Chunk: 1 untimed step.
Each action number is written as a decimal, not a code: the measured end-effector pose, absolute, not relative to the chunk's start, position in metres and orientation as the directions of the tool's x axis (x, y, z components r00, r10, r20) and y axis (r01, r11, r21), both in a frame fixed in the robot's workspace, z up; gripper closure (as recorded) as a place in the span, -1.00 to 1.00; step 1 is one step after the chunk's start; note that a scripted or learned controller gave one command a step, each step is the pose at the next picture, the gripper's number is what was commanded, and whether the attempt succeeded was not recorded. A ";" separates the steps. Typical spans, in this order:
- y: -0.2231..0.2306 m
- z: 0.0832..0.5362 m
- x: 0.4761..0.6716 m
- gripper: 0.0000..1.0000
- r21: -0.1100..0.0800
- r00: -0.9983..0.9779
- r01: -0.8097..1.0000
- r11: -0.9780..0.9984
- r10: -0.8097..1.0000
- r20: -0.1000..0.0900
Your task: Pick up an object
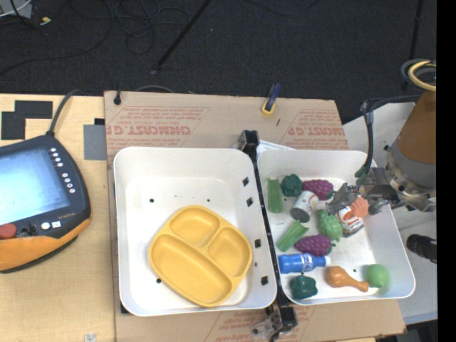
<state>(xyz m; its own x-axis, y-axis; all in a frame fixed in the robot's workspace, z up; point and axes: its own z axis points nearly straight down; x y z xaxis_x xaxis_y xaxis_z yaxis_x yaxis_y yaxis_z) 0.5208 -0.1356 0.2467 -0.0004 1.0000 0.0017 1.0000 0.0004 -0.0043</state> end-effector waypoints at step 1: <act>-0.089 0.081 0.525 -1.00 -0.004 -0.001 1.000 0.001 1.000 0.001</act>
